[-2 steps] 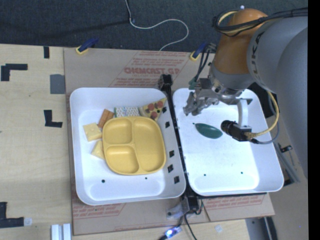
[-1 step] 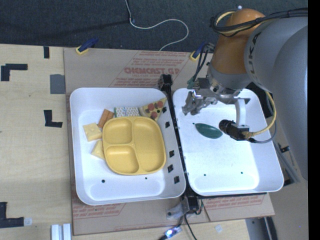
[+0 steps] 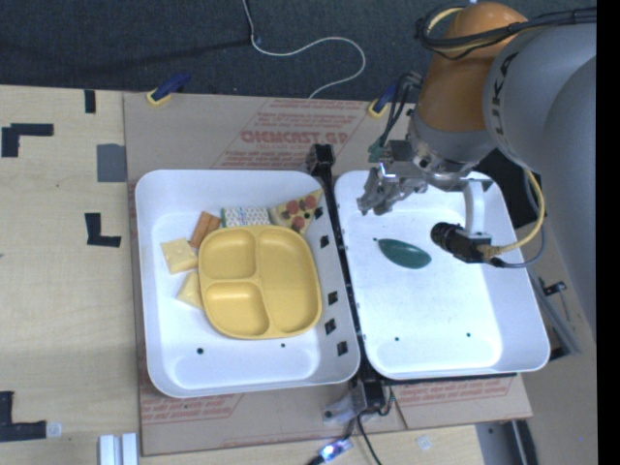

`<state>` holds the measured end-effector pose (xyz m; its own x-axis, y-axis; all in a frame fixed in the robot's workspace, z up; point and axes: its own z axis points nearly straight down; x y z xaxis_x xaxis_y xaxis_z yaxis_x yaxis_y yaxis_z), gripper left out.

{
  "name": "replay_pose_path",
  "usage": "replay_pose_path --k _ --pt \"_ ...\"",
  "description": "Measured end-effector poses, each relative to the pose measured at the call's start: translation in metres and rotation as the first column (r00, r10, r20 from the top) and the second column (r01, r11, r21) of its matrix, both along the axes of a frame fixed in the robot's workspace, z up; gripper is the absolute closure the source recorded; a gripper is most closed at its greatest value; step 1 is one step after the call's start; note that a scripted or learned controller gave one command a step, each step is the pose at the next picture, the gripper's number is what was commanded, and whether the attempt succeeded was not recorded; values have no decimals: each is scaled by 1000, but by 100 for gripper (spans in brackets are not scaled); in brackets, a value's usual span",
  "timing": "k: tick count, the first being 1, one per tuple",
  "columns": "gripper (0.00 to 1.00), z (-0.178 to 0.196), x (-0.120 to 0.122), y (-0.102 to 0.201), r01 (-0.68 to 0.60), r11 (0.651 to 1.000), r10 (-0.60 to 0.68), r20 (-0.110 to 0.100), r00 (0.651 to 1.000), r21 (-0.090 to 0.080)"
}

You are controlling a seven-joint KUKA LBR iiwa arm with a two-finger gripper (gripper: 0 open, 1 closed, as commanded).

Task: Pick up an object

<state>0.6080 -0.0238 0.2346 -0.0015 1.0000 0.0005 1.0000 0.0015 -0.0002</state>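
Hanging over the far left part of the right bin [image 3: 504, 347], the gripper [image 3: 380, 198] points down at the white floor, and whether it is open or closed I cannot tell from this slant; nothing shows in its grasp. Just near and to the right of it lies a flat dark green object [image 3: 404, 253], apart from the tool and alone on that bin's floor. A black cylinder on the wrist [image 3: 457, 241] hangs just right of the green piece.

The likeliest failure is a plain miss: the tool stands closer to the divider [image 3: 341, 260] than to the green object, so a straight descent would probably meet bare plastic. The piece also looks thin and low, so it could slide away or slip out of a pinch. Drifting left risks striking the divider.

The left bin [image 3: 155, 289] holds a yellow divided plate [image 3: 260, 281] with small toy foods [image 3: 194, 245] crowded along its far and left sides, a harder pick.
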Motion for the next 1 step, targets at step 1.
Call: replay_pose_path --k 1 --pt "100 -12 -3 11 1 1000 -1 -2 1000 -2"
